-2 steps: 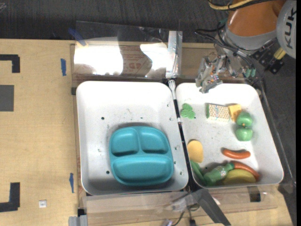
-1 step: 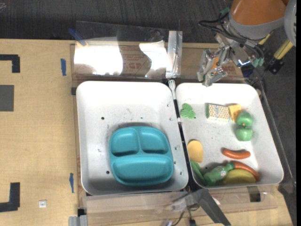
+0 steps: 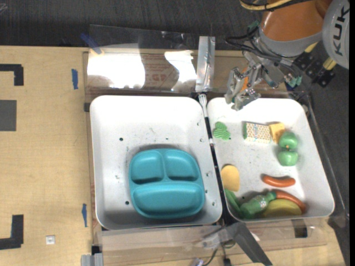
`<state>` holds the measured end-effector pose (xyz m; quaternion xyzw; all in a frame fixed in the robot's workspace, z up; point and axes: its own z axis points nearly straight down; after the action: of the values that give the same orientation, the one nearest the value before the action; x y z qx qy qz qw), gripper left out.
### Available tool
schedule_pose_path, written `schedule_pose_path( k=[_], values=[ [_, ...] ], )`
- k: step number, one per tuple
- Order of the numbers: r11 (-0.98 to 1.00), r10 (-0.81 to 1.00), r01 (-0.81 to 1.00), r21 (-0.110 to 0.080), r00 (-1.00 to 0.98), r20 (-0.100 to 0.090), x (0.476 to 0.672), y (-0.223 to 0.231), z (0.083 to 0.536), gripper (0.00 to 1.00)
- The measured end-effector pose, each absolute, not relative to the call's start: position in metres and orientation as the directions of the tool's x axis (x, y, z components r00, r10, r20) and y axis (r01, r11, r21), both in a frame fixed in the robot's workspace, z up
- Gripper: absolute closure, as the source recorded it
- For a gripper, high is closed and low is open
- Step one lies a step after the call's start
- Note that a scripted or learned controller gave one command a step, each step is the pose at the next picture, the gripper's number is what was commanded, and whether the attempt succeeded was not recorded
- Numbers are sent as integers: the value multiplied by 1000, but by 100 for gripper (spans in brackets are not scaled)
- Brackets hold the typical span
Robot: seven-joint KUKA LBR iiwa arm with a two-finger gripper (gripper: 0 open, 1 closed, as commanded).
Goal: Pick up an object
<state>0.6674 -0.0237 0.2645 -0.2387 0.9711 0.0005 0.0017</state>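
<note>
Yellow plastic banana [image 3: 284,206], right white bin [image 3: 317,148], near rim, beside green toy pear [image 3: 288,149]. Claw [image 3: 242,97]: raised over far rim, gripping nothing; finger spread indiscernible. Advice: descend vertically, centred on one isolated item.

I'm looking at a robotics lab cell: two white bins [image 3: 105,148] side by side on a plywood desk [image 3: 39,148] marked with black squares and blue tape, toy plastic food [image 3: 274,180] as test objects, cable-wrapped KUKA arm [image 3: 299,10], dark carpet behind.
</note>
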Motion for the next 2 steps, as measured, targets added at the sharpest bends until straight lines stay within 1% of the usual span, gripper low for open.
schedule_pose_path(
  k=[1, 2],
  values=[
    [908, -419, -419, -5, -908, -15, 669, -39, 316, 100],
    [870, -492, -492, 5, -870, 2, 666, 9, 214, 100]
  ],
)
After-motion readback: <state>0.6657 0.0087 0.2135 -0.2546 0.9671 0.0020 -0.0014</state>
